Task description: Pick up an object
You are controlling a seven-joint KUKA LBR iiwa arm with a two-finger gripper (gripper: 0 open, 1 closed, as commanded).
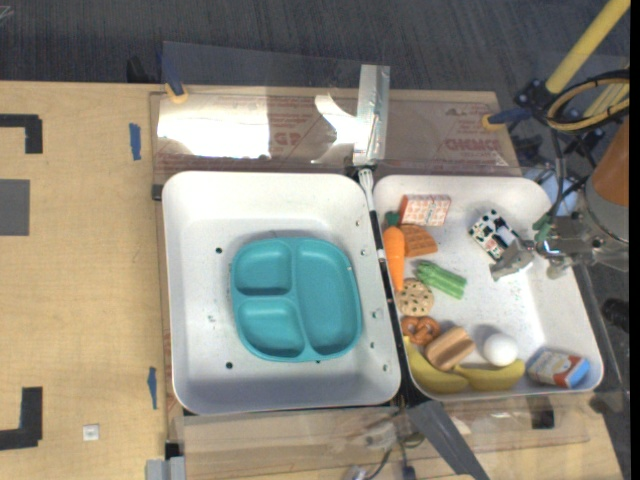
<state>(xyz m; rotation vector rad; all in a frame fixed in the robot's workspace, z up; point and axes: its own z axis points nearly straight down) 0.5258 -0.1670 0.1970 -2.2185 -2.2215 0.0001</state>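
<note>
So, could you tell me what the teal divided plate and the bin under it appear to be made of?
The teal divided plate looks like moulded plastic with a smooth, slightly matte finish: uniform colour, rounded compartment ridges, soft highlights. The left bin seems to be white plastic, semi-glossy, with rounded corners and a few small dark holes or fasteners; painted metal cannot be ruled out.

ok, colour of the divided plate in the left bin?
Teal divided plate, clearest in the camera view.

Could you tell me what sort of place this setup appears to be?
Probably a robotics lab's grasping bench rather than a kitchen: two white bins sit side by side, the right one holding toy food like a banana and carrot, with a gripper reaching in.
</note>
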